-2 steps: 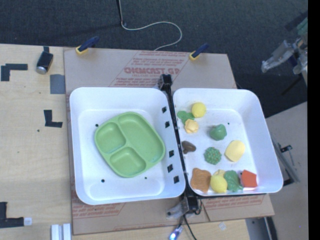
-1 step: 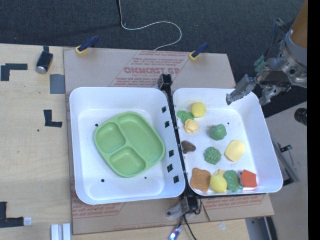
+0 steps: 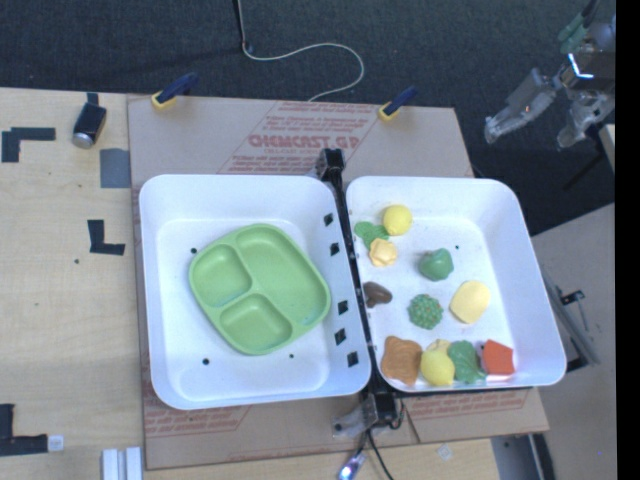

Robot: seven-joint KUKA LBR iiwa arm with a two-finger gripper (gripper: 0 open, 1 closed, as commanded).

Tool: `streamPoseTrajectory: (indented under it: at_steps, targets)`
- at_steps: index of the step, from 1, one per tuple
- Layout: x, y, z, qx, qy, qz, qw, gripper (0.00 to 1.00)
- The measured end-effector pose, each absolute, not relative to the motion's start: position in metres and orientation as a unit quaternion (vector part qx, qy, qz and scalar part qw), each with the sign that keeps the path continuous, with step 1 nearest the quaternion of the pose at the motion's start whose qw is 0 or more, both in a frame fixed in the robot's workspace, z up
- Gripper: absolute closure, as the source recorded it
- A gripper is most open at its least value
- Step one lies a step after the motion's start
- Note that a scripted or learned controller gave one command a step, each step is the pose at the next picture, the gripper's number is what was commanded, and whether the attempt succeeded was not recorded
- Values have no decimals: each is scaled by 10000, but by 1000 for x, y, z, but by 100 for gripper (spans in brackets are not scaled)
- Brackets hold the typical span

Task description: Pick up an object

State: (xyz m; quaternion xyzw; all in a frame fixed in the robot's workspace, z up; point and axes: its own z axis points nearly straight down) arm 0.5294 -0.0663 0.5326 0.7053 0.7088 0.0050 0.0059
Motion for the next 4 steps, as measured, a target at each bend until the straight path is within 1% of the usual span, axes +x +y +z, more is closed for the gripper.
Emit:
streamPoseTrajectory:
  at_steps: [1,2,3,4]
  targets:
    - [530,-67,535,7065,7078,-5,8,100]
    - [482,-42,406,7069,7073,-58,-68,100]
    - [493,21,436,7045,7097,8,2,100]
    - [483,85,479,7039,7103,19,5,100]
